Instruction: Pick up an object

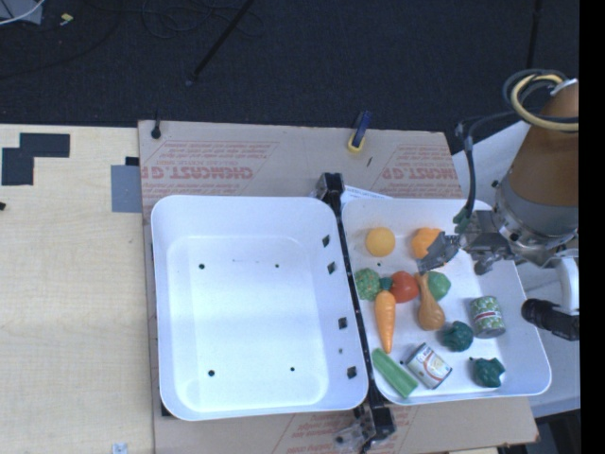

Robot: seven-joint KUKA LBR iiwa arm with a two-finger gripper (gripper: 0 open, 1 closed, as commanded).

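Arm reaches in from right, gripper [442, 251] low over far part of right bin [529, 386], fingertips just beside an orange piece [424, 241]; can't tell if it's clenched or released, nothing visibly between them. Right bin holds the pickable items: yellow ball [380, 242] far-left, red tomato [405, 287] and broccoli [367, 283] mid, carrot [385, 320] nearer, brown pear-shaped piece [430, 307] beside tomato, green can [487, 316] right, white tin [429, 365] and green cucumber [394, 374] near edge. Left bin [180, 253] sits alongside, touching.
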